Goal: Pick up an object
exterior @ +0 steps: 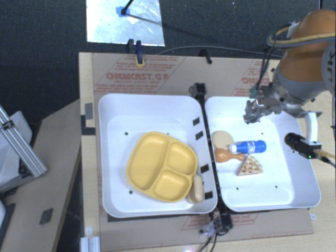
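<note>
While the gripper (253,111) hangs over the right bin (294,193), jaw state unreadable, this looks like approach; nothing seen held. Bottle (248,147) lies below the jaws; next: descend, align, close.

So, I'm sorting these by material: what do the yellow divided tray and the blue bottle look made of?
Yellow divided tray: likely moulded plastic, matte, with an even colour and soft rounded dividers. Blue bottle: probably plastic, slightly glossy, with a white cap end; too small to be sure.
</note>
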You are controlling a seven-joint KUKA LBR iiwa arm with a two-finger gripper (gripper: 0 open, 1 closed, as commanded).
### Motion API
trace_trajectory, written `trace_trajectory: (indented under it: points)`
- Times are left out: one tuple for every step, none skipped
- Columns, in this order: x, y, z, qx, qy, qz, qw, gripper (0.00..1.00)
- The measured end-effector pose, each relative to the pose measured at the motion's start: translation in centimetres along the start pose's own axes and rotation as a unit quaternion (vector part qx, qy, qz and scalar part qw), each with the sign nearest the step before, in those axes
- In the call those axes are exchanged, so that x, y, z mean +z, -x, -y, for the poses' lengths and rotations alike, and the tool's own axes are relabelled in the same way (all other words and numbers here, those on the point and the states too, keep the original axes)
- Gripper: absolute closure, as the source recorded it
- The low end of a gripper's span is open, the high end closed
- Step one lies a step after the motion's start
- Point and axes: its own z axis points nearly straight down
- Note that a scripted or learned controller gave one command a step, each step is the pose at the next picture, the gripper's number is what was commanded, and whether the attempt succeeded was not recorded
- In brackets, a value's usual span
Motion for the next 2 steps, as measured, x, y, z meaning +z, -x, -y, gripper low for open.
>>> trace_trajectory:
  points:
    - [-0.3, -5.1, -1.2, 0.0, 0.0, 0.0, 1.0, 1.0]
    - [1.6, -10.5, -2.4, 0.0, -0.001, 0.0, 1.0, 1.0]
